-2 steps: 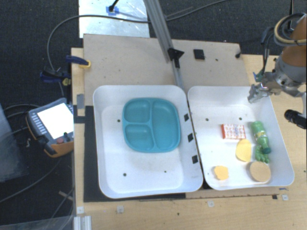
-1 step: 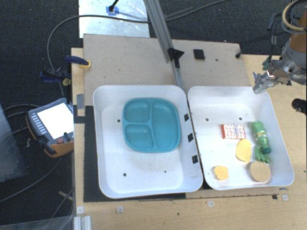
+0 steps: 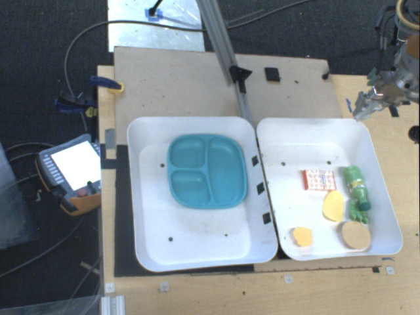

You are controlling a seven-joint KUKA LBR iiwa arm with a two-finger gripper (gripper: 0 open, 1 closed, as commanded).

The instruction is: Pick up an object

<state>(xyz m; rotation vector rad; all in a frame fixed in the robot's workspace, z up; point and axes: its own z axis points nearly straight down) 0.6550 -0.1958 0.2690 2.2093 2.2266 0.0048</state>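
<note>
You looked down on a flat wooden table (image 3: 170, 84) with a pale, dull top. Two shallow white bins sat on it side by side, touching in the middle. Both were smooth plastic with round corners.

The left bin (image 3: 151, 241) held one thing: a teal plate (image 3: 207, 170). It was smooth and squarish with soft corners, and low walls split it into three parts.

The right bin (image 3: 295, 143) held the small things you could pick, all bunched in its near right corner. A green toy (image 3: 356, 192) was long and bumpy, like a bottle or a veggie, and it lay along the right wall. Just left of it sat a flat little square card (image 3: 319, 180) with red and white marks. Below the card lay a smooth yellow piece (image 3: 333, 206) shaped like an egg. Near the front wall sat a round tan disc (image 3: 356, 235), flat like a cookie. Left of that disc was a small yellow-orange lump (image 3: 302, 236) with wavy edges.

The gripper (image 3: 369, 104) was grey metal and hung past the far right corner of the right bin, apart from all the toys. It was at the edge of your view, so you could not tell how wide it was.

A slim grey metal pole (image 3: 220, 35) leaned across the back of the table.
</note>
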